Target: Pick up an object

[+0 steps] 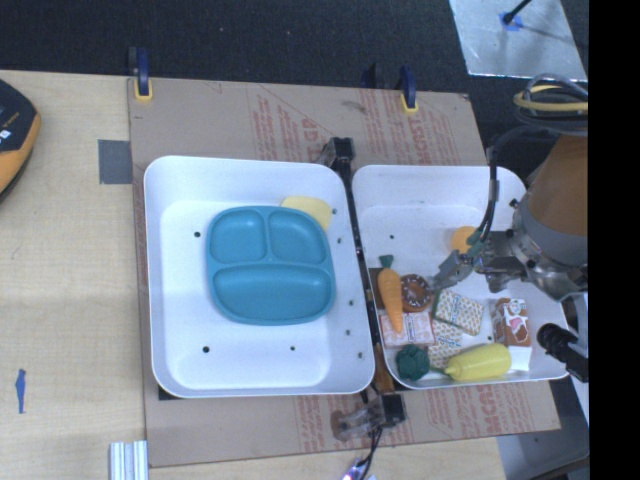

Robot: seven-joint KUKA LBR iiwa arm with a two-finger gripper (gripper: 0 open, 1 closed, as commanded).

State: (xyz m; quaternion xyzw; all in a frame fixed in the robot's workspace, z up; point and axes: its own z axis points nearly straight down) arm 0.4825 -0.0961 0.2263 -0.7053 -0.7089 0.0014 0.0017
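Note:
My gripper (448, 268) hangs over the middle of the right bin (420, 184), reaching in from the right, with its tip just above and to the right of a chocolate donut (414, 291). An orange carrot (389, 299) lies left of the donut. A patterned cracker packet (459, 311) sits just below the gripper. Along the bin's front lie a green broccoli piece (411, 361) and a long yellow item (478, 363). A red-and-white carton (513, 321) lies at the right. A small orange item (463, 237) sits behind the gripper. Nothing shows held.
The left bin (160, 268) holds a blue divided plate (270, 264) with a pale yellow item (308, 208) at its far edge. A black clip (341, 151) joins the bins at the back. A yellow-black device (14, 133) lies at the bench's far left.

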